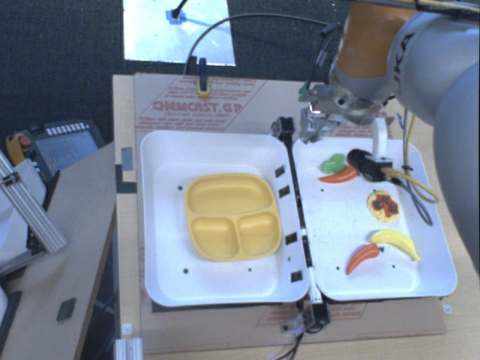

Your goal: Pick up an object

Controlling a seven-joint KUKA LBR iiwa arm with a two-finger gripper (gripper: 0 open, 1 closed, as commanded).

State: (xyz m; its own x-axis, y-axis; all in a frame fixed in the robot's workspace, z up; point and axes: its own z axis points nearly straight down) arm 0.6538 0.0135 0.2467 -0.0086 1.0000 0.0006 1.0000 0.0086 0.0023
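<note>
Nearest you, the orange pepper (362, 256) and banana (396, 244) lie untouched in the right bin (431, 280), so nothing is picked yet while the gripper (316, 125) hovers at its far-left corner, carrying nothing you can see.

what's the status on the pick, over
Gripper over right bin's far left corner, nothing seen held. Peppers, banana, pizza lying in bin. Cable near pizza.
</note>
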